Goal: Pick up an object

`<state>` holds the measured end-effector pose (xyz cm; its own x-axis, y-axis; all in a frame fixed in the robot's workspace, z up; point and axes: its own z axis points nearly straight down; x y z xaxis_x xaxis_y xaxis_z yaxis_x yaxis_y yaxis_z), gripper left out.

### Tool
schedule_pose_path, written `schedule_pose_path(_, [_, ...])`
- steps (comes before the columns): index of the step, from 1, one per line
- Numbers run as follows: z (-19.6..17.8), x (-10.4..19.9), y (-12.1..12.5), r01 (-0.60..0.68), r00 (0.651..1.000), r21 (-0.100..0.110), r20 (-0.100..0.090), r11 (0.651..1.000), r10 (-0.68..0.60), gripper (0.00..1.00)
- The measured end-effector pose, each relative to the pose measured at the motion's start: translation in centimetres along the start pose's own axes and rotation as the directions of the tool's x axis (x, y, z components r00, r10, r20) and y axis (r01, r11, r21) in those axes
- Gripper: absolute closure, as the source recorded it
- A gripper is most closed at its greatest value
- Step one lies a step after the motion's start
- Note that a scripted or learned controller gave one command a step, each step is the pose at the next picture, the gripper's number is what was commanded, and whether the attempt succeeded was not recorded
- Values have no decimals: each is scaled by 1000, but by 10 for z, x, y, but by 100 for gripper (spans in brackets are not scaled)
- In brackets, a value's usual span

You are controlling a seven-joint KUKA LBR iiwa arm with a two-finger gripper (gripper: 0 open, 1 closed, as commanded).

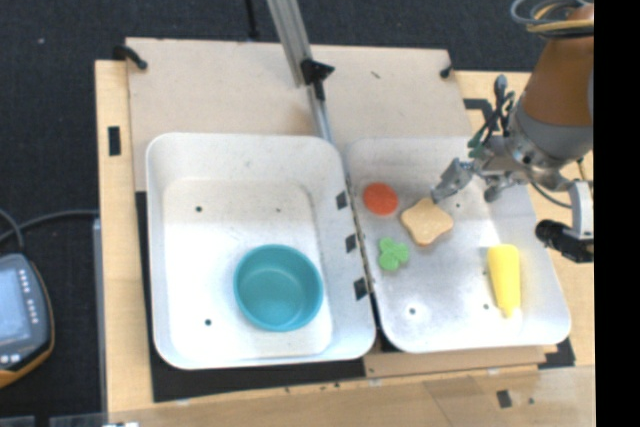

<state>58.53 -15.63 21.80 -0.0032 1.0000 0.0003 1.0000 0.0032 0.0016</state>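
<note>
The right bin (540, 325) holds a round orange-red piece (380, 199), a tan bread-shaped piece (427, 222), a small green piece (393, 255) and a yellow corn-like piece (504, 279). My gripper (472, 185) hangs over the bin's upper right part, just up and right of the tan piece. Its fingers stand open and spread, with nothing between them. One fingertip (447, 185) points toward the tan piece, a short way off it.
A teal bowl (278, 288) sits in the left bin (180, 165). A slanted metal pole (285, 10) rises behind the bins. The arm's orange band (560, 75) is at the right edge. A grey device (20, 315) lies off the bench at left.
</note>
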Motion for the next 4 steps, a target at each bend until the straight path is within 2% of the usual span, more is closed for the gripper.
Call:
schedule_pose_path(1, [0,0,0,-1,1000,0,0,1000,1,0])
schedule_pose_path(3, [95,6,0,-4,1000,5,2,1000,4,0])
schedule_pose_path(4, [115,4,1,-5,1000,-2,5,1000,5,0])
